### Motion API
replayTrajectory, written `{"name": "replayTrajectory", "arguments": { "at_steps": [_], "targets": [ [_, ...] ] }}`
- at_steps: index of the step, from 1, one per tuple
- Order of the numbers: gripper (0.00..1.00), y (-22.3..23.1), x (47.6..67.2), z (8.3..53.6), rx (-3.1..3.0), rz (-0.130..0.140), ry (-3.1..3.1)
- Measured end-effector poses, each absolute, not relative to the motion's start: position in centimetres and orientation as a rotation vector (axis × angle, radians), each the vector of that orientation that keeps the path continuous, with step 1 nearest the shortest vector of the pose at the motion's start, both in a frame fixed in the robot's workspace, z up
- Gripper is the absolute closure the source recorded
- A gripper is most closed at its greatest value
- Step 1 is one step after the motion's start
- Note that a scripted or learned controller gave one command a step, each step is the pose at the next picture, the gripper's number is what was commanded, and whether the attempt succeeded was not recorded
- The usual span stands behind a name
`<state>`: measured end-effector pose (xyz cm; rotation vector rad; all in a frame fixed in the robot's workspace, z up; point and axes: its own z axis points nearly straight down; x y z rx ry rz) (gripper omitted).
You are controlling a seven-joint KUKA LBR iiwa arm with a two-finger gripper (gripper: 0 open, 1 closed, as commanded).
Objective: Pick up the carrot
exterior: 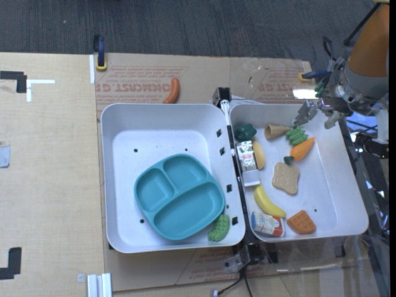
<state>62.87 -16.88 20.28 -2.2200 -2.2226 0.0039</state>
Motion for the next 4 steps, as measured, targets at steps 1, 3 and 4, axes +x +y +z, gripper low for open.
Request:
{"name": "replayTrajectory", "arguments": {
  "at_steps": [1,3,4],
  "targets": [
    [0.0,-21.1,60.4,11.6,-2.179,0.004,-2.261],
    [1.0,-17.9,62.3,10.3,-2.048,0.003,-2.387],
    [1.0,-14.0,65.6,20.9,-2.315,0.003,-2.127]
  ]
}}
